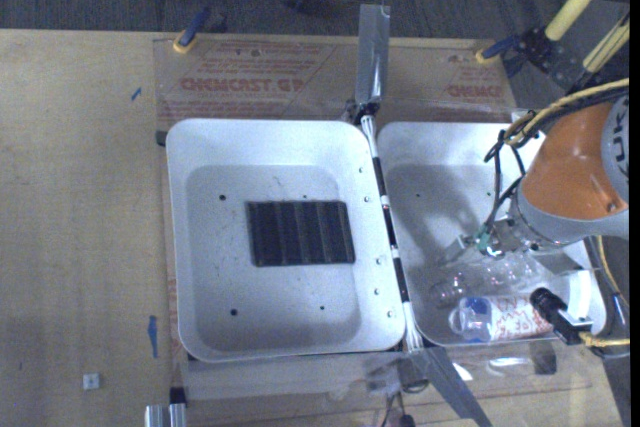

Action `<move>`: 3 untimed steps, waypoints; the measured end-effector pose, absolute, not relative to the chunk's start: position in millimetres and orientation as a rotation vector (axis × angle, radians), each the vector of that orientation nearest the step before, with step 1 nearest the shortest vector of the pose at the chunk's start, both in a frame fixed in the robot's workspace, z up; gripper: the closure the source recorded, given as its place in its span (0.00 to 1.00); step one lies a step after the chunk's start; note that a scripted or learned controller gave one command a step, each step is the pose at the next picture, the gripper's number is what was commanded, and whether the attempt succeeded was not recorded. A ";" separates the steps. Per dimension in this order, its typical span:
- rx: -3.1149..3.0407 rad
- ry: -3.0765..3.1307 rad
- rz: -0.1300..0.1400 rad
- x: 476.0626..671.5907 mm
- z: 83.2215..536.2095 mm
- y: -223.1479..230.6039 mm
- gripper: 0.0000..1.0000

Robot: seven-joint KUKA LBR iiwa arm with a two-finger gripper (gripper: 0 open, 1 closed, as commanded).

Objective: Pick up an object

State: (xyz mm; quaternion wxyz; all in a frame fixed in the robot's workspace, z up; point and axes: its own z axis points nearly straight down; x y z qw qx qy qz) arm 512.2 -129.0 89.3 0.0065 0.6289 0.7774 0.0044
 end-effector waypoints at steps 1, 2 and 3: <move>1.958 2.449 0.004 580.1 88.9 -164.6 0.00; 1.841 2.533 0.008 621.9 88.5 -130.8 0.00; 1.896 2.497 0.006 581.3 88.7 -128.3 0.00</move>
